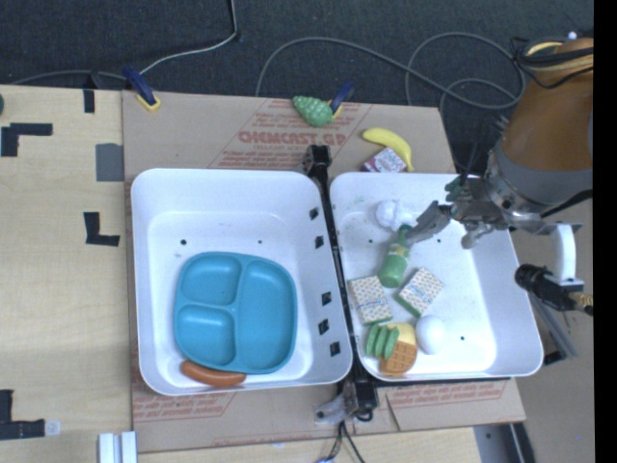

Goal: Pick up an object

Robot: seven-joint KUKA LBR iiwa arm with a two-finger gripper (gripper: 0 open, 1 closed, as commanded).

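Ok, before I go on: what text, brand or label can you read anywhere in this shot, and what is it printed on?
"CHEMCAST GP" in red, on the cardboard sheet behind the left bin; the smaller red lines under it are too blurred to read.
Red print along the cardboard's front edge: too small to read.
Small packet beside the banana: markings unreadable.

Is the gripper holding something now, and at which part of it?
It cannot be told. The gripper is at the top end of the green bottle in the right bin.
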